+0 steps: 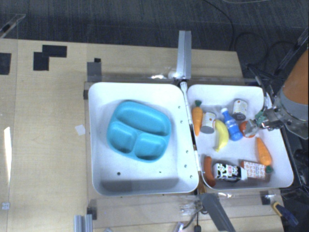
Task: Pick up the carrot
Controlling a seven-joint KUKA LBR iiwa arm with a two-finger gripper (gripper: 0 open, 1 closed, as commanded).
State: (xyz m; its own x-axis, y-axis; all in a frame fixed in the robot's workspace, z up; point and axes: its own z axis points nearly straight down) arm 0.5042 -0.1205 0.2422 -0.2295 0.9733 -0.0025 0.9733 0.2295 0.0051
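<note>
Carrots first: there are actually two in the right bin [289, 175]. One carrot [197, 119] lies along the bin's left wall, near the upper left corner, green top pointing up the frame. The other carrot [263, 152] sits toward the right side, tilted, green end at the bottom, just above the flat box [255, 170] in the bottom right corner.

Arm comes in from the right edge of the frame, and the end effector [261, 119] hangs over the right part of that bin, close to a small red thing [248, 128] and just above the right-hand carrot. Honestly can't tell how the end effector stands from this angle, too small and blurry.

Other stuff in that bin: a banana [221, 134] in the middle, a blue bottle [232, 125] touching it on the right, a small can [208, 122] next to the left carrot, another can [239, 109] near the top, and a black and white carton [227, 172] along the bottom.

Left bin [99, 139] holds a blue divided tray [139, 130]. Both bins sit on the pale desk [43, 144].
</note>
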